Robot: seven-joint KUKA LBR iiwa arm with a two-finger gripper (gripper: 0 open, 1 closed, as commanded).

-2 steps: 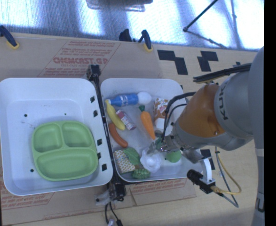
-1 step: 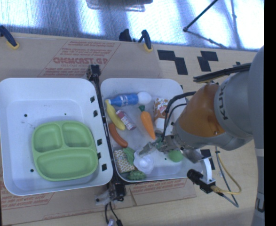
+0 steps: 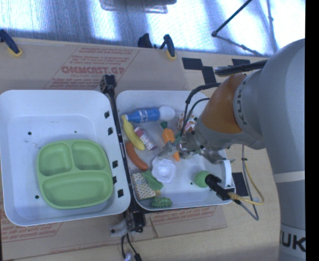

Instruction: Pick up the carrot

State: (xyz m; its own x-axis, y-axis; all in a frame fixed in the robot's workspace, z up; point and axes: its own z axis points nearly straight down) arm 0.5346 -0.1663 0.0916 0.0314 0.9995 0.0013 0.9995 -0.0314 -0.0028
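Carrot (image 3: pixel 169 136) is what I'm after, and I can see it in the right bin (image 3: pixel 127 103), a short orange piece with a green top, lying about mid-bin. Working from the front edge back: nearest me is a knobbly green item (image 3: pixel 160 202), a patterned packet (image 3: pixel 142 186) just behind it, then a white crumpled thing (image 3: pixel 163 171) and a green ball (image 3: pixel 202 178) off to the arm's side. Next back, a reddish sausage (image 3: pixel 136 156) lies along the inner wall, and the gripper (image 3: pixel 180 148) hangs low over the bin, right beside the carrot on its right. From this angle the wrist hides the business end, so I cannot tell how wide it is set, and I see nothing that proves the carrot is held. Behind that come a banana (image 3: pixel 132 134), a small can (image 3: pixel 146 138) and a blue and white bottle (image 3: pixel 148 114) near the far wall. Over in the left bin (image 3: pixel 7 145) sits a green divided plate (image 3: pixel 75 173). My read: we're at the approach, just short of the grasp. The next move calls for centring over the carrot, lining up across its narrow width, dropping down without nudging the can, and closing before any lift.
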